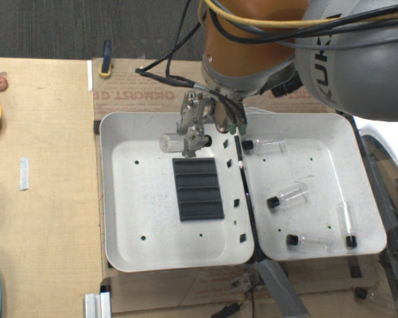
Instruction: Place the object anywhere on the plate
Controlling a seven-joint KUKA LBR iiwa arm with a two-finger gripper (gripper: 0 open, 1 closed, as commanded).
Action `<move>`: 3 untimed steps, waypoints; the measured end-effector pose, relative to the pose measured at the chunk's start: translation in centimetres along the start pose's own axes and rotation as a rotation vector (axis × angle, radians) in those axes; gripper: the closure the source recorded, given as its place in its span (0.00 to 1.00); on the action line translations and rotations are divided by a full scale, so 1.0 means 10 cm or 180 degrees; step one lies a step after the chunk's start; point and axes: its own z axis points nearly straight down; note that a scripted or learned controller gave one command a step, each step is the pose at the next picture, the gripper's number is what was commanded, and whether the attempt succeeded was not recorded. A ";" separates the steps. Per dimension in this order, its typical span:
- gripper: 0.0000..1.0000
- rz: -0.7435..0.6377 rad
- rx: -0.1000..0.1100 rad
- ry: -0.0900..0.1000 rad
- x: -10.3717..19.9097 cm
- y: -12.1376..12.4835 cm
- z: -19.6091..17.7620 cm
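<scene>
Down at the near edge, the right bin (358, 177) still holds loose clear vials with black caps: two along its front wall (305, 242), one upright near the right side (345, 220), one mid-floor (286, 197) and one at the back (262, 146). Beside it, the left bin (126, 197) carries the dark ribbed plate (198, 188), bare so far. Just beyond the plate's far end the gripper (196, 136) is clamped on another vial (176, 142) held crosswise, so I'd say only the set-down remains.
</scene>
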 end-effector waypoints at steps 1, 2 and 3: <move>1.00 -0.0807 -0.0002 0.0006 -0.20 0.48 0.38; 1.00 -0.1000 -0.0002 0.0003 -0.16 0.48 0.60; 1.00 -0.1376 -0.0002 0.0008 0.52 -0.02 1.21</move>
